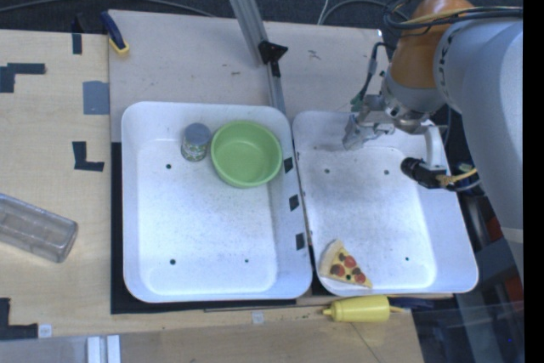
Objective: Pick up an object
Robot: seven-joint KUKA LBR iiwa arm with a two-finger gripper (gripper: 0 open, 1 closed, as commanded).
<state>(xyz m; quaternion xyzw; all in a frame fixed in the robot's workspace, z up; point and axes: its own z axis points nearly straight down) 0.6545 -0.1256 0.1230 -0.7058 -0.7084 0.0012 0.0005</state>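
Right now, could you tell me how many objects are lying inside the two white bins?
3. A green bowl and a small can sit together at the far end of the left bin; a toy pizza slice lies in the right bin's near-left corner. The arm may hide something.

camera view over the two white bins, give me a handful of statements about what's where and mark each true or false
1. The round green plastic bowl sits in the left white bin. True.
2. The small grey-lidded jar lies in the right white bin. False: it stands in the left bin, beside the bowl.
3. The toy pizza slice lies at the right bin's near left corner. True.
4. The yellow plastic bottle lies inside the left bin. False: it lies on the bench, outside the right bin's near edge.
5. The gripper is above the bowl. False: it is over the right bin's far end.
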